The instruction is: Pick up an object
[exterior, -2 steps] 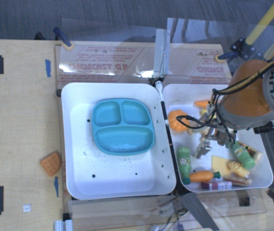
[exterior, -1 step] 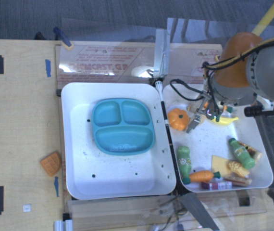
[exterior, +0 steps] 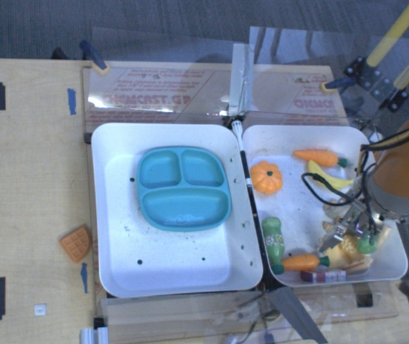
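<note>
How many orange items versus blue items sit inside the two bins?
Orange: 3, namely the pumpkin, upper carrot and lower carrot
Blue: 1, the divided plate
Total: 4

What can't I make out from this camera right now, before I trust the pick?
- Hand: its state and contents are lost among cables and clutter in the right bin.
- Pale items under the hand: too jumbled to identify.
- Arm: cut off by the right edge.
- Banana: partly crossed by a black cable.
</note>
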`<state>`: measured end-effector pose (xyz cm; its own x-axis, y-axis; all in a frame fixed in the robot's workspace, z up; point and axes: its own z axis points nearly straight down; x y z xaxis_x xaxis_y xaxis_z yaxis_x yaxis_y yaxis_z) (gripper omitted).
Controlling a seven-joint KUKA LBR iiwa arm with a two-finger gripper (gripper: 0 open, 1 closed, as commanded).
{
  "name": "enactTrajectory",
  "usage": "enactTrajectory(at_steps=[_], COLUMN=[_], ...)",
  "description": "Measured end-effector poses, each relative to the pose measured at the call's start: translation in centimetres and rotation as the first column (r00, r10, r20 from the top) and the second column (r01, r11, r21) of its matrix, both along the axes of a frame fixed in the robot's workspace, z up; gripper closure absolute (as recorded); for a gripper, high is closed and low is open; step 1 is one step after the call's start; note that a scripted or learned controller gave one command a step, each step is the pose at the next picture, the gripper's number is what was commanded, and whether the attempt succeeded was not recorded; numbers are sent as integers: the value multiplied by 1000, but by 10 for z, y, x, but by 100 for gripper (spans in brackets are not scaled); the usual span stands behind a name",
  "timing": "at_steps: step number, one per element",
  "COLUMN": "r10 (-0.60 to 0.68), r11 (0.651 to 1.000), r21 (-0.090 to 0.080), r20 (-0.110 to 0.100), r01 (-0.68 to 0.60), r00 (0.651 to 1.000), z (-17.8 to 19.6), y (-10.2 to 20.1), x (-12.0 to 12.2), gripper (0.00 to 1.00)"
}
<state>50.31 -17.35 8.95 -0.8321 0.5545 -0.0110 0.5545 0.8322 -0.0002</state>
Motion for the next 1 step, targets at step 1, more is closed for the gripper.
enactTrajectory(at_steps=[1], r10=[-28], r11=[1000], r21=[6], r20=[4], r01=[28], r00=[1000], z=[0], y=[50], x=[82], gripper=[0])
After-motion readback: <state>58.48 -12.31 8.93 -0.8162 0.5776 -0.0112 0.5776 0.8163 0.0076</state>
